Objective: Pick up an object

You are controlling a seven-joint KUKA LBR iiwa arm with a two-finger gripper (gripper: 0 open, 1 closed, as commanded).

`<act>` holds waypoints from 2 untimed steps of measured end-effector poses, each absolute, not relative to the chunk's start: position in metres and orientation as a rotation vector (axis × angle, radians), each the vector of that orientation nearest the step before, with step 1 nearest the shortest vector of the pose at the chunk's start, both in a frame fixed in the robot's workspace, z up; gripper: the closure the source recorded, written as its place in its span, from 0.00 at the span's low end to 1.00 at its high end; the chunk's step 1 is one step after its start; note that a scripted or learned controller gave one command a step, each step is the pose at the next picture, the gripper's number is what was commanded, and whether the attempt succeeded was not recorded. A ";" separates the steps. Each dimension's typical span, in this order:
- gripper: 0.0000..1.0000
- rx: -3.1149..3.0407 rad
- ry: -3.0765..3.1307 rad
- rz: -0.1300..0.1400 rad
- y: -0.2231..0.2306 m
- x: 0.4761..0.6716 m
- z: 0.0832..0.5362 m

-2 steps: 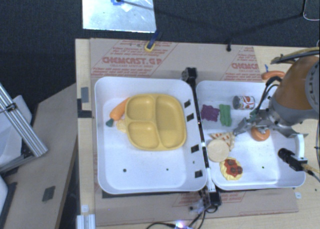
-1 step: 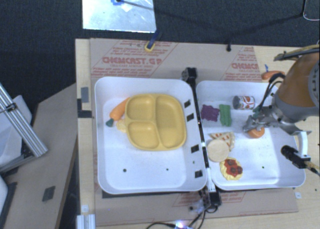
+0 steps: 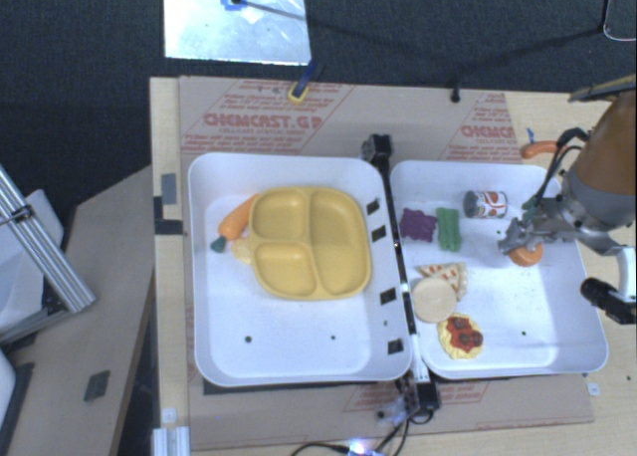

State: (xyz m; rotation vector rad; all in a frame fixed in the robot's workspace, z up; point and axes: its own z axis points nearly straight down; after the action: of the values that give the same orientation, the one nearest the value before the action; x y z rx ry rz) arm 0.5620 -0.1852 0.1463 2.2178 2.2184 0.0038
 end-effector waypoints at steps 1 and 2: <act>1.00 2.213 2.222 0.005 -0.186 0.568 0.191; 1.00 2.213 2.222 0.004 -0.187 0.570 0.227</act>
State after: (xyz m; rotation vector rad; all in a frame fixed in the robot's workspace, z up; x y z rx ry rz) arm 0.5695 -0.1866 0.2269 2.2134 2.2223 0.0043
